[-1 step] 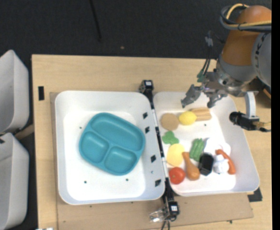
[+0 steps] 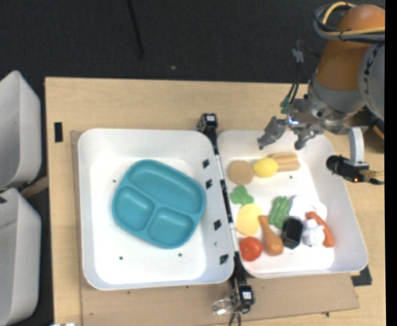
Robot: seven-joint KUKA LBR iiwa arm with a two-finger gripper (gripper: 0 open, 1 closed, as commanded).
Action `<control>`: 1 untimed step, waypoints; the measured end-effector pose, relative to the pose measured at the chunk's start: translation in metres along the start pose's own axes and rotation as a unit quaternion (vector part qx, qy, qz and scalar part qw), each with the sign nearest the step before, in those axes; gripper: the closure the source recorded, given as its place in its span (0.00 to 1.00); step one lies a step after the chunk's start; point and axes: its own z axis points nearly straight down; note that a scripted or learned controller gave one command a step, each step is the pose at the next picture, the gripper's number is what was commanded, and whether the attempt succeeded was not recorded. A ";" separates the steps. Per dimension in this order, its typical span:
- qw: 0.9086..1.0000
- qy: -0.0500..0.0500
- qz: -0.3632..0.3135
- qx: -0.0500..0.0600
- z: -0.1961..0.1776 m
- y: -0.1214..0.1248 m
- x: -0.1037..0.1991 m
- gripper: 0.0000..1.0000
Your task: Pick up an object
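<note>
Gripper [image 2: 285,134] of the grey and orange arm is hanging over the far edge of the right bin [image 2: 344,223], its two dark fingers spread apart and pinching nothing. The arm is reaching in from the right, with its orange band sitting above the wrist.

No object is lifted yet, so the task looks to be at its opening stage: the pick itself and the raise are both left to do.

The candidates are all lying in the right bin. Nearest the fingers are a yellow lemon-like piece [image 2: 266,168], a tan bread-roll shape [image 2: 285,160] touching it and a round brown piece [image 2: 240,172] just beside it. Farther toward the near wall are lying a small green leafy piece [image 2: 240,196], a yellow rounded piece [image 2: 249,218], a green vegetable [image 2: 279,210], a black block [image 2: 292,231], a red tomato [image 2: 251,248], an orange drumstick-shaped piece [image 2: 269,236] and a white and orange toy [image 2: 317,231]. These are crowding one another, several touching.

The left bin [image 2: 96,250] is holding a blue divided plate [image 2: 159,203], well apart from the gripper.

Judging by position, the lemon-like piece or the roll seems the likeliest target, though which one is meant cannot be told.
</note>
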 end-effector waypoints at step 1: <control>1.000 -0.001 0.001 0.002 0.044 0.001 0.002 0.00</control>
